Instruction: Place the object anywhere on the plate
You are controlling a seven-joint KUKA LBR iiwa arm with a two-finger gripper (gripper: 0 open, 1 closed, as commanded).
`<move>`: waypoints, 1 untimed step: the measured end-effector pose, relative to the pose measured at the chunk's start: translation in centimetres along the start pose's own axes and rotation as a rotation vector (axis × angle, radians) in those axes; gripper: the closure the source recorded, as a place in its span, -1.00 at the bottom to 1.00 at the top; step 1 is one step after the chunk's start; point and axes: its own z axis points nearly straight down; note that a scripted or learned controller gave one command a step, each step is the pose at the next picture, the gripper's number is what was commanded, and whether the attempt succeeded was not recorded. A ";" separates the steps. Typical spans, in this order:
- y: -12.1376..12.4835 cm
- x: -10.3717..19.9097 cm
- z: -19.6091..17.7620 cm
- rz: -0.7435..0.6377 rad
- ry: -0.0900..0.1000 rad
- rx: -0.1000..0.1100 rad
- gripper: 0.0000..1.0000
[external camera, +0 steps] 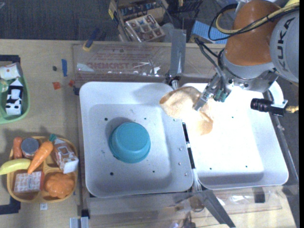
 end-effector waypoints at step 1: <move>2.8 4.3 0.7 -0.398 0.000 -0.001 1.00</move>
